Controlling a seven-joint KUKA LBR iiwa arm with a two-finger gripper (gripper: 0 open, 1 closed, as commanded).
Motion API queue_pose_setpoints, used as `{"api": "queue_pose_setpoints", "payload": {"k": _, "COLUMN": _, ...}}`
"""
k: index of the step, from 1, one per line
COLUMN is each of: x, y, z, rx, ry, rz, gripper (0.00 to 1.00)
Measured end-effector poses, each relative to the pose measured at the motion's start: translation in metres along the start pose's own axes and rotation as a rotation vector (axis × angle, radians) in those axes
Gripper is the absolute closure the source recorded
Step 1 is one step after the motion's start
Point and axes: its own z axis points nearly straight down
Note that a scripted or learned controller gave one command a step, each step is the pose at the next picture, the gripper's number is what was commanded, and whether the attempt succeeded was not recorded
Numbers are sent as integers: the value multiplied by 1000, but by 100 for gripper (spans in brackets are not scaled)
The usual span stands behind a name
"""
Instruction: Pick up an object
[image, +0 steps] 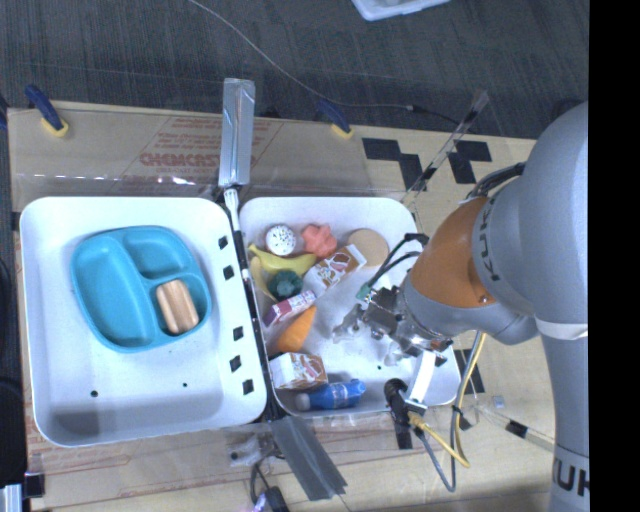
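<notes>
Fingers can't be made out from above; the gripper (362, 318) sits low in the right bin (390, 212), over bare floor beside the orange carrot (293, 331). Nothing shows between them. Left bin (40, 300): a blue plate (105, 290) carrying a brown cylinder (177, 306).

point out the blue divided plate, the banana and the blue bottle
blue divided plate (112, 290): camera view, on its large left compartment
banana (268, 265): camera view, on the middle of its yellow curve
blue bottle (335, 395): camera view, on its body
</notes>
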Motion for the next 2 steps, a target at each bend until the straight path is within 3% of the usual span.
{"api": "queue_pose_setpoints", "payload": {"k": 1, "x": 54, "y": -35, "z": 12, "rx": -2, "ry": 2, "rz": 295, "gripper": 0}}
{"api": "queue_pose_setpoints", "payload": {"k": 2, "x": 54, "y": -35, "z": 2, "rx": -1, "ry": 2, "rz": 294, "gripper": 100}}
